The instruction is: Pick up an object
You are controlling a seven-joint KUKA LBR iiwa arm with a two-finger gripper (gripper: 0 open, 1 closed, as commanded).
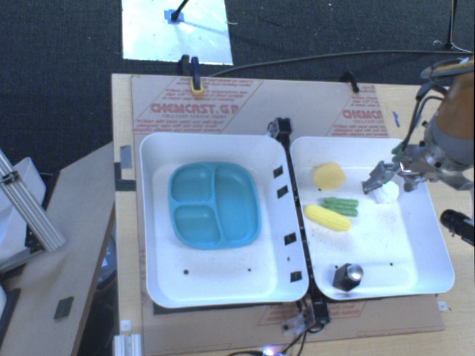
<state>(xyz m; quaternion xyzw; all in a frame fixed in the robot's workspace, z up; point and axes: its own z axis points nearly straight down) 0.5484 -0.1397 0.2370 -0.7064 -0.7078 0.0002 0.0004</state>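
The left shallow white plastic bin (159, 273), at centre-left of the frame, holds a turquoise three-compartment plate (214, 204). The right white bin (430, 262) holds a round yellow toy (329, 176), a yellow corn cob (327, 217) touching green bean pods (340, 206), and a small shiny metal cup (347, 276) near the bottom. At the right edge, the grey two-finger gripper (384, 180) hangs just over a small white lumpy object (387, 192); whether its fingers are spread or closed cannot be told. The white piece blends with the bin floor and looks low, so a grasp could likely close above it or nudge it aside.
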